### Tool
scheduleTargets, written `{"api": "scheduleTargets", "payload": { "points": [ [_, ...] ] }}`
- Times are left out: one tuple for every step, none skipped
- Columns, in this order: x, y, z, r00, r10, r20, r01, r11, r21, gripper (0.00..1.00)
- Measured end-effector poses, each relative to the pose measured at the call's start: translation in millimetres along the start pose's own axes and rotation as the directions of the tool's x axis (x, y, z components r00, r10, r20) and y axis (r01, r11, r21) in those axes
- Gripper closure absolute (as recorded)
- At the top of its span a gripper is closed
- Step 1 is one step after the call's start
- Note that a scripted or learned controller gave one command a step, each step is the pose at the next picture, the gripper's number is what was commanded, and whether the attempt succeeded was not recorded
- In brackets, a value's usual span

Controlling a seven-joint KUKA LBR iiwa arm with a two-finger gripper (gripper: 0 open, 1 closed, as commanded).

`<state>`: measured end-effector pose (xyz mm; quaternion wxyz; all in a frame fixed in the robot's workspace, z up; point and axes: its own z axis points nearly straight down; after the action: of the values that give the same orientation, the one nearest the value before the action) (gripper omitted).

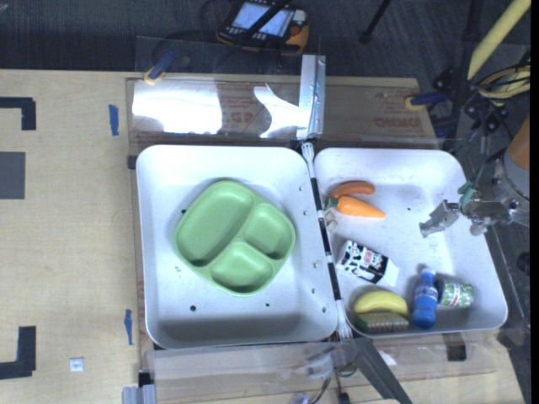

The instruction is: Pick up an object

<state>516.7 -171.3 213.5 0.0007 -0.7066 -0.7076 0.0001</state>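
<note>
Gripper (440, 217) hovers over right bin (404, 168) near its right wall, nothing between fingers; jaws open or closed, cannot tell. Right bin has carrot (360, 209) beside red sausage (349, 189), black-white carton (364, 262), banana (380, 301), blue bottle (424, 298), green can (455, 294). Left bin (168, 175) holds green divided plate (236, 236).

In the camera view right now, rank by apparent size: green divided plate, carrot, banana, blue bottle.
1. green divided plate, by far the largest.
2. carrot and banana: too alike to rank.
3. blue bottle, slightly smaller.
</note>
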Motion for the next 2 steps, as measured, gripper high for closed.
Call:
{"api": "scheduleTargets", "payload": {
  "points": [
    [17.6,0.4,-65.9,0.895,0.445,0.001,-0.445,0.895,-0.002,0.00],
    [58.2,-37.8,61.2,0.906,0.422,0.001,-0.422,0.906,0.001,0.00]
  ]
}}
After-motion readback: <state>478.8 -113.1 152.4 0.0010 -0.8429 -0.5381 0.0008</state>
